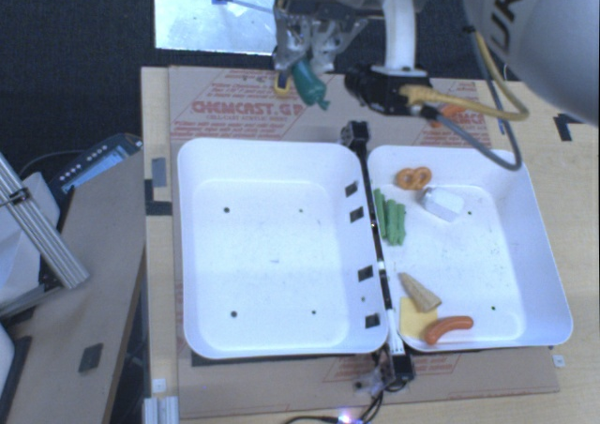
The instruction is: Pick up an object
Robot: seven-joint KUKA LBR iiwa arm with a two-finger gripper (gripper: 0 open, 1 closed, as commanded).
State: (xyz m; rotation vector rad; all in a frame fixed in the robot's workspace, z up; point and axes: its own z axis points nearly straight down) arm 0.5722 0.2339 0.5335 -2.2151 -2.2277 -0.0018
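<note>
A small teal plastic object (309,84) is gripped between the two-finger gripper (305,64), whose upper part is cut off.

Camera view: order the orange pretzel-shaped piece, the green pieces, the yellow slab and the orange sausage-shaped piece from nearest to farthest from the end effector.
The end effector sits above the bins' far edge.
1. Orange pretzel-shaped piece, right bin's far end.
2. Green pieces, along the divider.
3. Yellow slab, near corner by the divider.
4. Orange sausage-shaped piece, just beyond the slab; these two are nearly level.
</note>
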